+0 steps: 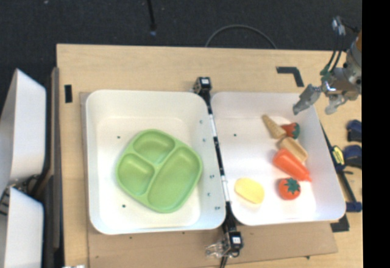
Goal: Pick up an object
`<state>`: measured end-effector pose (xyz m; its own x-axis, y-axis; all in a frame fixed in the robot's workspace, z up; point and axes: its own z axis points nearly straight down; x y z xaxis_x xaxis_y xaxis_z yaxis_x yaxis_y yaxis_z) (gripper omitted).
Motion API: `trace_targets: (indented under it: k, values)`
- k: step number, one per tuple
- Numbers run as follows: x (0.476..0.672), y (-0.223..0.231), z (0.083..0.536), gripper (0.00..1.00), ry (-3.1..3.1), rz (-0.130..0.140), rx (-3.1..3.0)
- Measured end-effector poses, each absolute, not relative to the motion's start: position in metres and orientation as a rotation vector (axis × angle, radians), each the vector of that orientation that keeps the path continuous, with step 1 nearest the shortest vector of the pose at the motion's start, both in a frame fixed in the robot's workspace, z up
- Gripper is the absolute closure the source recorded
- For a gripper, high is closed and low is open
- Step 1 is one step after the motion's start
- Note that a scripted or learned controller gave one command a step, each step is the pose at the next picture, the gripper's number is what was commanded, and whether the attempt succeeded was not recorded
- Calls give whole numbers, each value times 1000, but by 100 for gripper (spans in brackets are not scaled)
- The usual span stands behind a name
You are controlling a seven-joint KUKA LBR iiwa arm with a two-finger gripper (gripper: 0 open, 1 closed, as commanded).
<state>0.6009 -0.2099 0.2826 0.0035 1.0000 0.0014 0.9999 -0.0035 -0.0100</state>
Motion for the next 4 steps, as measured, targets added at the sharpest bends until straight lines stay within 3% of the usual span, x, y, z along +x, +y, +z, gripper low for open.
trace_targets:
  k: [1, 4]
  values:
    - [603, -209, 290, 0, -2221, -2, -2224]
    - [583, -208, 127, 0, -2218, 6, -2223]
